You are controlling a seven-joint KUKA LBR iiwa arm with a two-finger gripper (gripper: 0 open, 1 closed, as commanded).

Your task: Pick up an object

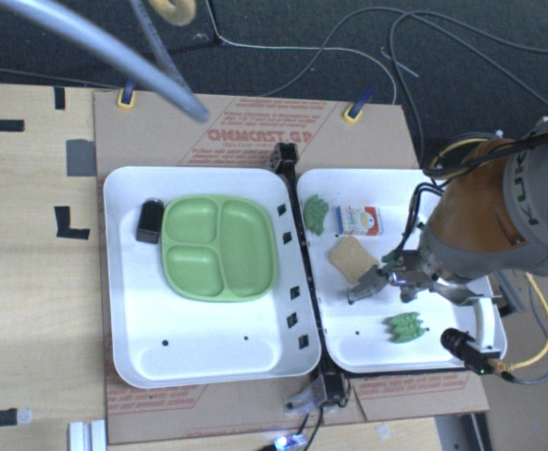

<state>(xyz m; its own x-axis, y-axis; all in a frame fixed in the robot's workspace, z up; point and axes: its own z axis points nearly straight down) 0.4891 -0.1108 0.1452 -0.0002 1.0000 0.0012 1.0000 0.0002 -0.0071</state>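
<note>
Poised in the right bin, jaws apparently apart and empty, tan block just up-left of tips.

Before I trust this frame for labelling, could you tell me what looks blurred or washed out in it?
In the camera view, the grey bar crossing the top left is heavily blurred; the white bins look bright and slightly washed out; the green plate and small box are soft, its print unreadable.
</note>
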